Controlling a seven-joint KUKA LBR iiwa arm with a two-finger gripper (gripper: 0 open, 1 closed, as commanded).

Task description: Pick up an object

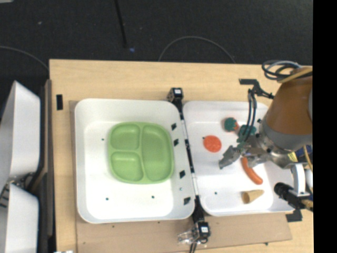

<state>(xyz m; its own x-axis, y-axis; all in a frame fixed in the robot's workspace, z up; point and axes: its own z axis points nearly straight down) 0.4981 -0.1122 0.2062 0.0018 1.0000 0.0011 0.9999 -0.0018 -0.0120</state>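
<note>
On the desk, the left bin holds a green divided plate. In the right bin the arm leans low, gripper beside an orange carrot; its opening cannot be told. The carrot, likely light and stiff, suits a mid-body grasp.

two bins side by side on the bench — the left bin holds a divided plate; the right bin holds a disc, a ball behind it, a carrot and a cone nearest.
</note>
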